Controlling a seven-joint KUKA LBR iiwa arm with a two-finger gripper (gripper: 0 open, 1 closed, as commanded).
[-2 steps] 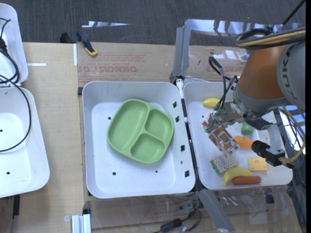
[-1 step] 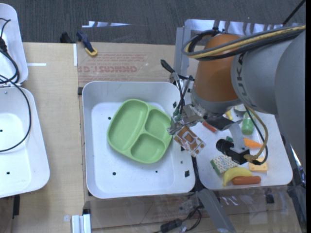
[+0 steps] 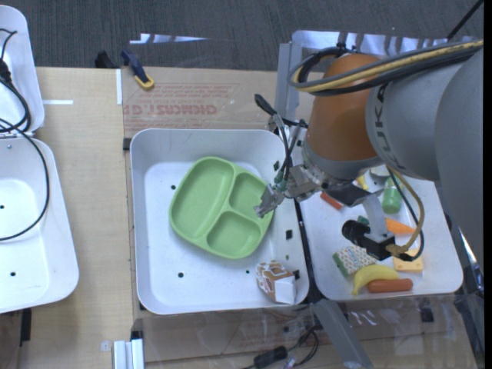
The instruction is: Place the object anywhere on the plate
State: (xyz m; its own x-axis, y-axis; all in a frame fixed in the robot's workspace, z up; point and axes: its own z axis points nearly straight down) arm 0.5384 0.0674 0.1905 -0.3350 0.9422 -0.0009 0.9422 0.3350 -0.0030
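Plate (image 3: 219, 206) long axis upper-left to lower-right, end effector (image 3: 270, 201) at its right rim

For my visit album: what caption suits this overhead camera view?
Robot gripper at the edge of a green plate in the left bin; toy food in the right bin.

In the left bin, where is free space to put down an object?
Bare floor lies left of the green plate, toward the left bin's wall, and along the front, left of the small box. The plate's compartments are bare. It is crowded by the gripper at the plate's right edge.
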